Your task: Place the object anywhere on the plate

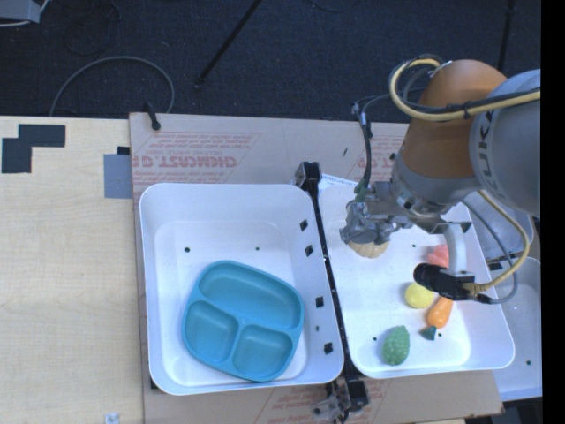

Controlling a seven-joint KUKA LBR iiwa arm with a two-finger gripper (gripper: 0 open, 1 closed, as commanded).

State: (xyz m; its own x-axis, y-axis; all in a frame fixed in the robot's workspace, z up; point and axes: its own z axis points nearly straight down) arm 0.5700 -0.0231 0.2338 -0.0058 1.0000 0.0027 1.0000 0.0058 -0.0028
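Here the claw point(366, 234), its state impossible to tell, sits over a tan lump point(371, 247) that looks light, best pinched across its middle.

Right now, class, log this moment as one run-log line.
arm: over right bin | gripper: low above tan item | plate: left bin, bare | right bin: yellow, orange, green items

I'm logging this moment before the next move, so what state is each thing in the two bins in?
Blue plate: flat in the left bin, nothing on it.
Tan object: in the right bin, directly under the gripper.
Yellow object: resting in the right bin.
Orange carrot: lying beside the yellow object.
Green object: lying apart near the front wall.
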